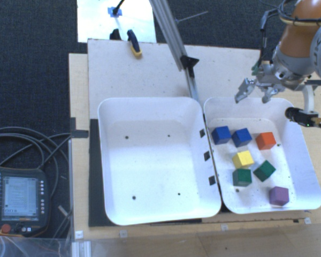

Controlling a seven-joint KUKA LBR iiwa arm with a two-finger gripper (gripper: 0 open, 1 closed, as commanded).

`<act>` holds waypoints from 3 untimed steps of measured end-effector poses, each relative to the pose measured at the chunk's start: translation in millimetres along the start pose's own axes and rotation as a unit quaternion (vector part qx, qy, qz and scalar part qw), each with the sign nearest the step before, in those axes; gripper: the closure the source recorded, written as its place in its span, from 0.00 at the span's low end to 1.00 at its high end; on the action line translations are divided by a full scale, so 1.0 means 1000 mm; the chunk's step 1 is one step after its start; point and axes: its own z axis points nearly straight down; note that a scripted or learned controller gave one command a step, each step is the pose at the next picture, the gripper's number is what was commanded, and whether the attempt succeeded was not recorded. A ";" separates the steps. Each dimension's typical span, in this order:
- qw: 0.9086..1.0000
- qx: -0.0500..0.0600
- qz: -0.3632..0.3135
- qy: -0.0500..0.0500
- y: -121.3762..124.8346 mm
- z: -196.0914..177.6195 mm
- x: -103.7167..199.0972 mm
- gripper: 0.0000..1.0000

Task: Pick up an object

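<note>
Hovering above the far rim of the right bin, with the gripper hanging over the bin's upper left corner and its fingers spread apart, gripping nothing. Sitting well below and clear of those fingers: two blue cubes side by side nearest the gripper, an orange cube just to their right, a yellow cube in the middle touching a dark green cube beneath it, another green cube turned at an angle, and a purple cube alone near the front wall. Lying scattered loosely rather than packed, probably leaving room for fingers to slip down on either side of most cubes. Judging the pick as not yet begun, with the open stance suiting a descent onto a chosen cube. Looking easiest: the purple cube, standing apart; looking trickier: the yellow and dark green pair, touching. Resting beside it on the counter, the left bin.
</note>
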 end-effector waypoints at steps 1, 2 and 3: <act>1.000 0.001 0.000 0.000 -0.007 0.053 0.008 0.00; 1.000 0.000 0.000 0.000 -0.007 0.105 0.008 0.00; 1.000 -0.003 -0.001 0.000 -0.005 0.090 0.008 1.00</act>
